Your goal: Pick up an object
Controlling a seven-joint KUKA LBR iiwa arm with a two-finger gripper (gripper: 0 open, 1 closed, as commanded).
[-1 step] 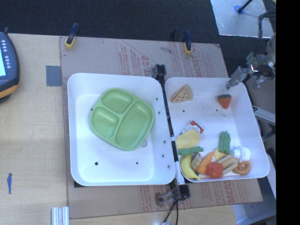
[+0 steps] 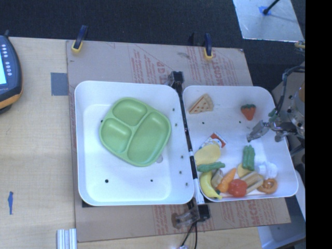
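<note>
In the right bin point(image 2: 233, 95) we see a scatter of toy food. A tan wedge like a cracker or sandwich point(image 2: 201, 105) lies near the far left corner, and a red strawberry point(image 2: 248, 111) sits apart toward the far right. Along the near edge we find a crowded heap: a yellow banana point(image 2: 207, 184) curving by the left wall, a green bean pod point(image 2: 210, 166), an orange carrot point(image 2: 226, 179), a red tomato point(image 2: 237, 188), a green pepper point(image 2: 248, 157) and a pretzel point(image 2: 268, 185).
</note>
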